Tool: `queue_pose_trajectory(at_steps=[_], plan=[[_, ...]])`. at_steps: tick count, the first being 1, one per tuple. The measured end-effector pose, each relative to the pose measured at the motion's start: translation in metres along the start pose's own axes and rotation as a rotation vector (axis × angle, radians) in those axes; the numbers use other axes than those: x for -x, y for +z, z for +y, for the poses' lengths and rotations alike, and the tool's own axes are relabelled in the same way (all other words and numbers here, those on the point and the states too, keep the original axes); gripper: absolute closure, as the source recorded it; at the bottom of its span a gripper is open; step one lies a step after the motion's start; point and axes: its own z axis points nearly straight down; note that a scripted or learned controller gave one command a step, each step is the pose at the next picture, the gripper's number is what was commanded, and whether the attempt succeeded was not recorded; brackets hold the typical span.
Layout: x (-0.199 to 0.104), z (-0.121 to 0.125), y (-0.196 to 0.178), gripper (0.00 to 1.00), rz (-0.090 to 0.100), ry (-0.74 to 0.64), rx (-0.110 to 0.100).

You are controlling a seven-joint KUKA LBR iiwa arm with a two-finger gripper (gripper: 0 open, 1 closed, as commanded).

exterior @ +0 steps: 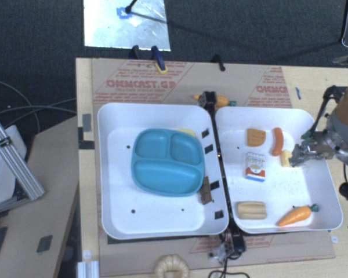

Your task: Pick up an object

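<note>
Gripper [294,157] at right of frame, fingers' state unclear to me, beside the sausage [276,141]: light, smooth, stiff (likely plastic); I'd grasp it mid-length.

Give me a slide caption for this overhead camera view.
End effector at a yellow piece in the right bin beside sausage, carton, carrot; blue plate left.

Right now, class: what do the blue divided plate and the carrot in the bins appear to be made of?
Blue divided plate: probably moulded plastic, with even colour, a soft sheen and rounded compartment ridges. Carrot: likely a plastic toy, uniform bright orange with a small green tip; rubber or foam cannot be excluded.
</note>
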Motion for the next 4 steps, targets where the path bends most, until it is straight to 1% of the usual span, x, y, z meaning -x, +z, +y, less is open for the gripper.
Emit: queue_pose_trajectory(at_steps=[1, 2, 3, 4], plan=[[-0.054, 0.012, 0.008, 1.00, 0.001, -0.001, -0.001], [-0.115, 0.014, 0.002, 1.00, 0.002, -0.002, -0.001], [-0.117, 0.021, -0.014, 1.00, -0.001, 0.002, 0.000], [-0.109, 0.022, -0.003, 1.00, -0.002, 0.009, -0.002]])
